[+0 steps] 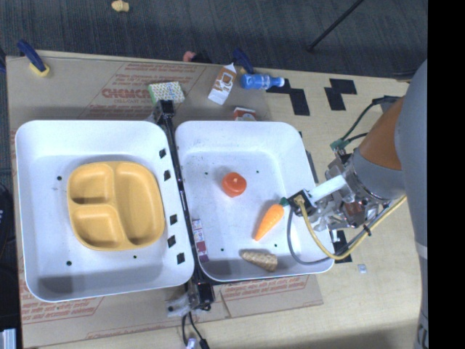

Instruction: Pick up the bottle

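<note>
A small orange-red bottle (234, 184), seen from above, stands near the middle of the right bin (290, 133). A blue bottle (258, 82) lies on the bench behind that bin, outside it. My gripper (340, 211) hangs over the right bin's right rim, right of the carrot and well away from both bottles. Nothing shows in its grasp.
An orange carrot (268, 220) and a tan biscuit-like piece (259, 259) lie in the right bin's front half. A yellow divided plate (115, 203) sits in the left bin (36, 144). Small cartons (221, 84) and a patterned sponge (166, 91) lie on the bench behind the bins.
</note>
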Robot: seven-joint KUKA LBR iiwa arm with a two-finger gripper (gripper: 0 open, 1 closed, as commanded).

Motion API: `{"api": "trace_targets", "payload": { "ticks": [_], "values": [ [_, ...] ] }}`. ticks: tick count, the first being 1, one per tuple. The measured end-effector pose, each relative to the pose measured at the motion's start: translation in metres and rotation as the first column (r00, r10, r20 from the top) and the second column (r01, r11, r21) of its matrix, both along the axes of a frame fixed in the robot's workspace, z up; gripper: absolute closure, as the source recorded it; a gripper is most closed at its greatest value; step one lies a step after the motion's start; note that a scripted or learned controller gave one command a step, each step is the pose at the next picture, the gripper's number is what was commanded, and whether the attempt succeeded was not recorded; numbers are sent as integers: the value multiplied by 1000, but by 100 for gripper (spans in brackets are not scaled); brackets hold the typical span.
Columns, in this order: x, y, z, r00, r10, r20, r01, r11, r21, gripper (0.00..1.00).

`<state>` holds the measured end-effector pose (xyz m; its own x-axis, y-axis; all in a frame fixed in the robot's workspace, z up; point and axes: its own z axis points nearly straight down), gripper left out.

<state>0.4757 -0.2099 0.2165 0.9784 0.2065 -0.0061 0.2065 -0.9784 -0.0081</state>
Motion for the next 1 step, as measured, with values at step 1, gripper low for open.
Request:
{"api": "trace_targets", "payload": {
  "ticks": [1],
  "values": [
    [1, -1, 25, 1000, 0, 4, 0, 1000, -3, 100]
  ]
}}
